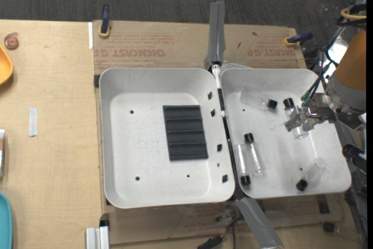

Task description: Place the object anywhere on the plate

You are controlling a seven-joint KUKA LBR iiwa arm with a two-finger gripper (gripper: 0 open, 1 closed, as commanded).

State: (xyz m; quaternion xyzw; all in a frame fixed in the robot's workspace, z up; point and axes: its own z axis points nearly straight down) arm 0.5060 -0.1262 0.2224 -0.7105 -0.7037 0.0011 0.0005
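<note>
1. Nearest, at the right bin's (326, 190) front rim, a clear vial with a black cap (307, 176) lies slanted near the front right corner.
2. By that bin's left wall, two more capped vials lie side by side: one (240, 165) with its cap toward the front, the other (254, 155) with its cap toward the back.
3. In the left bin (116, 125), a black ribbed plate (185, 132) lies flat near the middle, with nothing on it.
4. The claw (298, 121) hangs over the right part of the right bin, just above a clear vial (301, 133). Whether the claw is wide, narrow or holding that vial I cannot tell.
5. Just behind the claw there is a black cap (288, 103).
6. Farther back, another vial (257, 100) lies with its cap pointing right.
7. Beyond the bins, cardboard (175, 44) is clamped to the desk (46, 84) by two blue clamps (105, 19).
</note>
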